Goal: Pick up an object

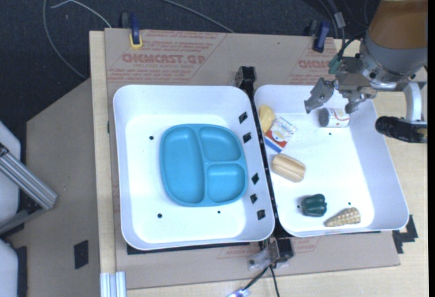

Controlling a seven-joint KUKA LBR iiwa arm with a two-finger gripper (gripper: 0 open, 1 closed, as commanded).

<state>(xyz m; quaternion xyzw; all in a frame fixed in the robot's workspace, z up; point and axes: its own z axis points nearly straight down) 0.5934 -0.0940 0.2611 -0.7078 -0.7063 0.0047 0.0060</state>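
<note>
The gripper (338, 102) hung over the far end of the right bin (380, 173), its fingers (318, 96) spread apart with nothing between them. In that bin lay a bread roll (288, 167) near its middle, a green pepper (313, 204) nearer, and a small packet (279, 131) farther.

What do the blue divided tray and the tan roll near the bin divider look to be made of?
Blue divided tray: likely moulded plastic, smooth and evenly coloured with a soft sheen. Tan roll: probably toy-food plastic or foam, matte with rounded ends; I can't tell which.
</note>
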